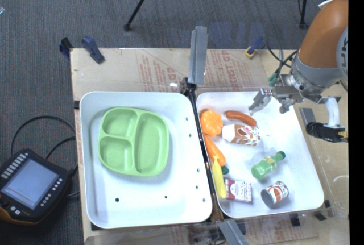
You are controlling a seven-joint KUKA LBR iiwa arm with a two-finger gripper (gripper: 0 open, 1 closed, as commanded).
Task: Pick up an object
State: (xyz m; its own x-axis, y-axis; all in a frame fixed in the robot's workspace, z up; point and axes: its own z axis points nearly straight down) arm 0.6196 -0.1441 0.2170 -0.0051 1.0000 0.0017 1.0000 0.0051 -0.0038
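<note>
Camera view. The arm is reaching in from the right, its gripper (272, 100) hanging over the upper edge of the right bin (304, 167), with its two fingers (257, 103) standing apart and nothing between them. No object is being held.

The task names no particular object, so any item in the right bin qualifies. The nearest candidate is the sausage (240, 117), which is lying just below and to the left of the gripper, with its long axis running left to right at a slight downward tilt toward the right. Judged from this layout, a short descent toward the lower left would bring the fingers over it, and closing across its short width looks the simpler approach.

Just below the sausage, a small white pouch (242, 134) with a brown and red print is lying flat; its lettering is too small to read. To the left are sitting an orange pumpkin-shaped toy (211, 122), a carrot (214, 150) and a yellow corn cob (218, 179), the last two lying along the bin's left wall. Farther down, a green bottle (267, 165) is lying tilted, a red and white carton (239, 190) is resting flat, and a tin can (275, 194) is lying on its side; none of their labels is legible.

The left bin (102, 198) is carrying a green divided plate (135, 141), well apart from the gripper. The cardboard (165, 67) under the bins is showing faint red printing, seen upside down and not readable. A teach pendant (29, 184) is resting on the floor at left.
</note>
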